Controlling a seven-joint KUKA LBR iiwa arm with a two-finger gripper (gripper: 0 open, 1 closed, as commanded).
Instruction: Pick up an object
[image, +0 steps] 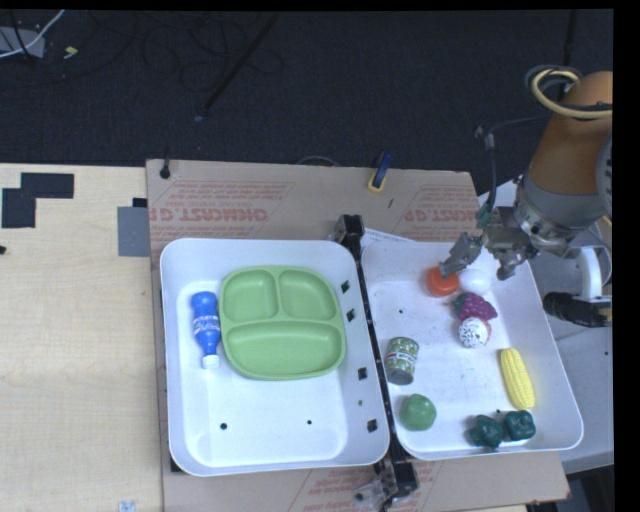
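In the left bin (190, 420) lie a blue bottle (205, 327) and green divided plate (281, 322). Rightward, the orange toy (442, 282) sits just under the gripper (487, 258), fingers spread; centre over it before closing.

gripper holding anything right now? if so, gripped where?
Nothing is held. The gripper hangs open over the far end of the right bin, with no object between its fingers. The orange object lies just beside the left finger, not gripped.
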